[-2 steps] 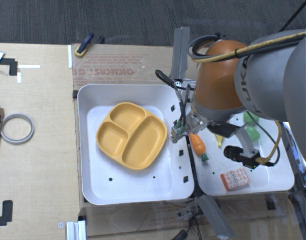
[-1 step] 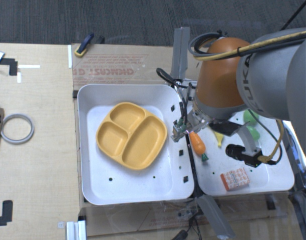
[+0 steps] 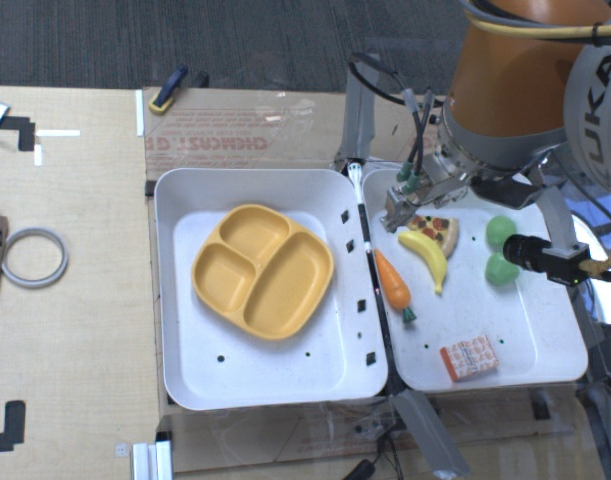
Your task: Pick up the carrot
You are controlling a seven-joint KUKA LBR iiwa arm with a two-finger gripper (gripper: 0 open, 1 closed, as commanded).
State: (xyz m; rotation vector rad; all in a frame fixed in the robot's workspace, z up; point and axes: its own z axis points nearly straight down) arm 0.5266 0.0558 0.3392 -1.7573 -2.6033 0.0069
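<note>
The carrot (image 3: 392,280), orange with a small green tip, lies in the right bin (image 3: 545,368) close to its left wall, tip pointing toward the front. My gripper (image 3: 403,210) hangs over the back left part of that bin, behind the carrot and apart from it. It sits right next to a pizza slice toy (image 3: 437,231). Nothing shows in its grasp.
A yellow banana (image 3: 431,256) lies just right of the carrot. Two green round pieces (image 3: 502,251) sit further right and a small printed box (image 3: 469,358) near the front. The left bin (image 3: 175,358) holds a yellow divided plate (image 3: 263,270). A tape roll (image 3: 32,257) lies on the bench.
</note>
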